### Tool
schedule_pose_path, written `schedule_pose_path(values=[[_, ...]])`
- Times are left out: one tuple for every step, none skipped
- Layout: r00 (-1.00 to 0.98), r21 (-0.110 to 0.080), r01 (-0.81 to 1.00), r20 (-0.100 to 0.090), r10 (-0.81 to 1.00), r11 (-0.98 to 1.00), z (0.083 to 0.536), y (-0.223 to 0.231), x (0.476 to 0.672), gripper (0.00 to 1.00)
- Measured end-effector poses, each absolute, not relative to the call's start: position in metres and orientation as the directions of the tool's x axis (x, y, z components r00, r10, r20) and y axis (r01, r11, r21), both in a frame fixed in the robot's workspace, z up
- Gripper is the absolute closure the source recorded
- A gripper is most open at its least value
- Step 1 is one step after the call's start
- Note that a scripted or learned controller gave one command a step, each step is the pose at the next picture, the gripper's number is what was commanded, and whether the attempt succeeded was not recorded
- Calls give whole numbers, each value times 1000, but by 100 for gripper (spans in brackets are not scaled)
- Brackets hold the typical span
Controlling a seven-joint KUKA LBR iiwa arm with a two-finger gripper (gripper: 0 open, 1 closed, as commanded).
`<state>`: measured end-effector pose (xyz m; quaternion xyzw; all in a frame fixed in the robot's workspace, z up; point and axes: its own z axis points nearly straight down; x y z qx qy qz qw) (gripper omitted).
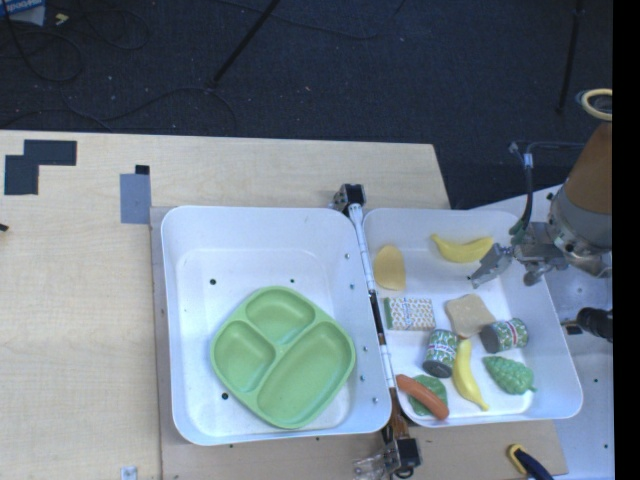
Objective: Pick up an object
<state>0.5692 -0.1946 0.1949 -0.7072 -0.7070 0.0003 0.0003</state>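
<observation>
From the camera above, I am seeing my gripper (512, 264) hanging open and holding nothing over the right bin (570, 393). The banana (462, 248) is lying just left of it, long side running left to right.

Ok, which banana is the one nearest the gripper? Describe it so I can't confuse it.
Look in the right bin, at its far end. The banana lies flat there, just left of the gripper. The other banana sits at the near end among the cans.
</observation>
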Motion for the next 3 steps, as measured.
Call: schedule_pose_path(values=[[0, 5, 1000, -1, 1000, 0, 93, -211, 579, 0], [-2, -1, 1000, 1, 1000, 2, 88, -191, 644, 0], [-2, -1, 1000, 0, 1000, 2, 88, -213, 644, 0]])
